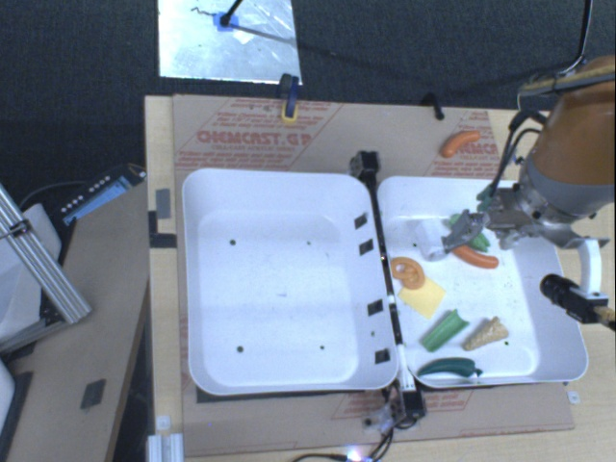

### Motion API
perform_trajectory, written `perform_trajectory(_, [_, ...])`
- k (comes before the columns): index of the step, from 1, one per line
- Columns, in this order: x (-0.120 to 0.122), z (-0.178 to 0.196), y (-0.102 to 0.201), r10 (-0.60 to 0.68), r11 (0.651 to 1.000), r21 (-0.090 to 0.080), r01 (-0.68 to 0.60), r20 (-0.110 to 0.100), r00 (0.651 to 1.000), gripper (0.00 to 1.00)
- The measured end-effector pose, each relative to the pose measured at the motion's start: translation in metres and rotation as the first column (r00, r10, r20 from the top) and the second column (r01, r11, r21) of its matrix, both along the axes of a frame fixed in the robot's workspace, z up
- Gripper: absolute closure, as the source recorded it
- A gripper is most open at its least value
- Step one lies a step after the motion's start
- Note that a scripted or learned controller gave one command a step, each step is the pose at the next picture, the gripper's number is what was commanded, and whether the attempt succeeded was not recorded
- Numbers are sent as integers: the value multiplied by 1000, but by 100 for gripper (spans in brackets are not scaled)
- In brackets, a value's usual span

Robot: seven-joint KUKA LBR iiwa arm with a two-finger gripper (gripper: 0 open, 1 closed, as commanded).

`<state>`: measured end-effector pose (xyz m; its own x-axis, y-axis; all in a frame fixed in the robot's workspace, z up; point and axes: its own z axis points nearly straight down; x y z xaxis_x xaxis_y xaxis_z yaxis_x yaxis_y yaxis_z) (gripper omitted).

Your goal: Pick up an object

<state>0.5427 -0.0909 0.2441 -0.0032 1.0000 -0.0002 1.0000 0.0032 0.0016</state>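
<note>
Looking into the right bin, we see a pretzel, a yellow cheese slice, a green pod, a dark green pepper and a beige wedge. The gripper hangs at the bin's twelve o'clock part, just beside a red sausage at its four o'clock; how it stands, spread or closed, we cannot tell.
</note>
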Motion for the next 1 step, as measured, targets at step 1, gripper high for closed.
perform_trajectory(1, [1,11,0,2,1000,0,-2,3,1000,100])
